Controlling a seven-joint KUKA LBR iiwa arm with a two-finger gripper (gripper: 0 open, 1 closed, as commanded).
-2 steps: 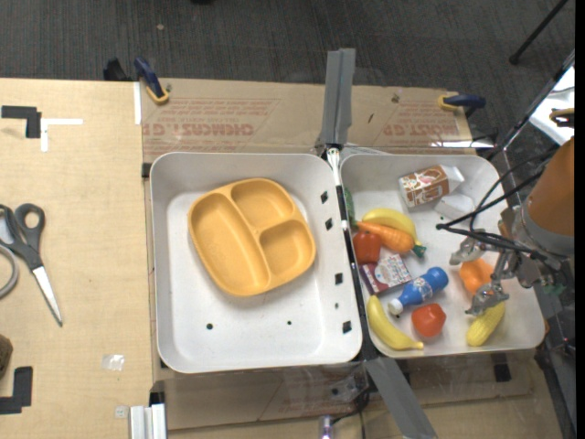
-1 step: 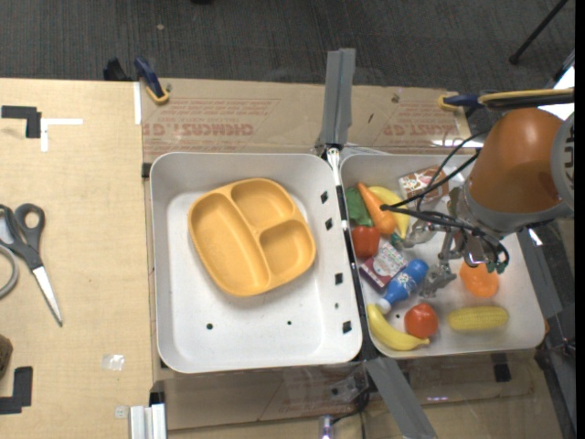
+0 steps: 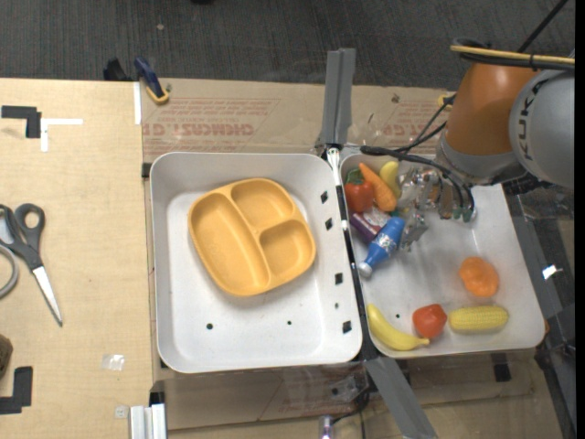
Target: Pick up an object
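The right bin [image 3: 498, 222] holds several toy foods. An orange carrot [image 3: 377, 184], a red pepper [image 3: 358, 194] and a small yellow piece [image 3: 390, 171] lie at its far left corner. A purple eggplant [image 3: 366, 224] and a blue bottle [image 3: 383, 244] lie just below them. An orange fruit [image 3: 479, 276], a corn cob [image 3: 477, 318], a red tomato [image 3: 429, 320] and a banana [image 3: 393, 332] lie along the near side. My gripper [image 3: 419, 210] hangs low over the bin's far middle, right beside the blue bottle's upper end. I see nothing held in it.
The left bin [image 3: 174, 273] holds a yellow divided plate [image 3: 252, 236]. Scissors [image 3: 33, 254] lie on the wooden bench at far left. A grey upright bar [image 3: 336, 99] stands behind the seam between the bins. The arm's orange band [image 3: 484, 108] hangs over the right bin's far edge.
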